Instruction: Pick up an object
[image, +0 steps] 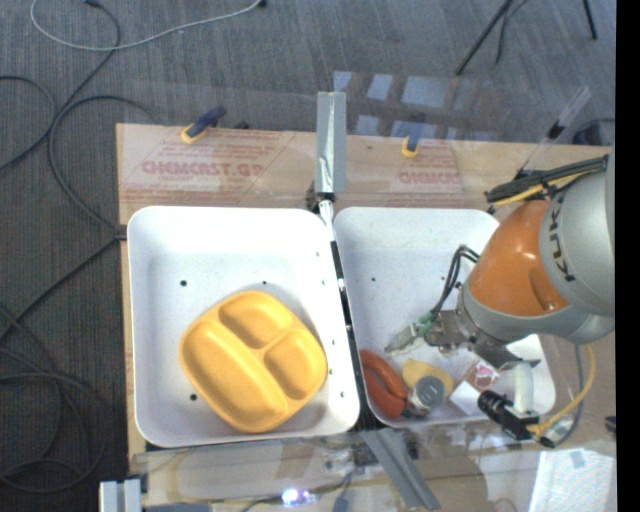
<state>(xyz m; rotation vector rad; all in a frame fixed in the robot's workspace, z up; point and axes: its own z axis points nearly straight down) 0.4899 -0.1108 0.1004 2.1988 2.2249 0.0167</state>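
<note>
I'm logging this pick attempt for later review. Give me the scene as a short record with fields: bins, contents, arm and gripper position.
left bin: holds a yellow divided plate, lying flat
right bin: holds a cluster at its near end: an orange-red object, a round grey-topped object, small white items
arm: reaches in from the right, over the right bin
gripper: low over the near part of the right bin, just above the cluster
object held: cannot tell

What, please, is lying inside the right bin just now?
The right bin holds a small pile at its near edge: a red-orange item, a yellow piece and a grey disc. The arm covers the bin's right side, so anything beneath it is hidden.
</note>
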